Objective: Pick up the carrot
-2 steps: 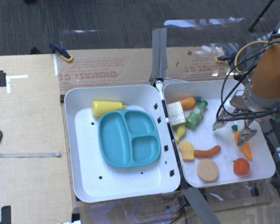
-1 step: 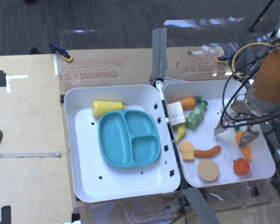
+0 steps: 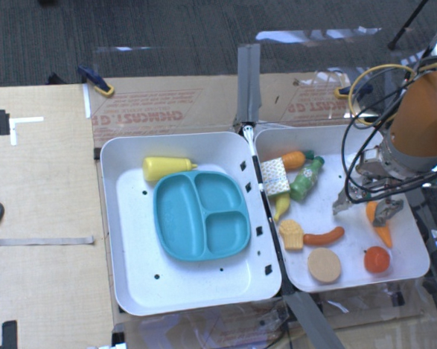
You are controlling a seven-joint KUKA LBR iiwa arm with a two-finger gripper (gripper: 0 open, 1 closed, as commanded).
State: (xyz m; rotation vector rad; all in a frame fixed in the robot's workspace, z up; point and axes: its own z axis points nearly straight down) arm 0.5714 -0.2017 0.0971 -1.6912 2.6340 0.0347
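Note:
An orange carrot (image 3: 383, 231) lies in the right bin (image 3: 415, 268) near its right wall, with its tip pointing toward the front. My gripper (image 3: 364, 209) hangs low over the carrot's thick end. Its fingers (image 3: 340, 205) stand apart, open. The carrot's top pokes out beside the right finger, and nothing looks clamped. Part of the carrot is hidden under the gripper. A second orange piece with a green end (image 3: 294, 159) lies at the back left of the same bin.
The right bin also holds a green bottle (image 3: 306, 179), a patterned box (image 3: 274, 176), a sausage (image 3: 323, 236), a tomato (image 3: 377, 260), a tan disc (image 3: 324, 265) and a waffle piece (image 3: 291, 234). In the left bin sit a blue divided plate (image 3: 203, 214) and a yellow bottle (image 3: 167, 166). Cables (image 3: 364, 122) loop above the arm.

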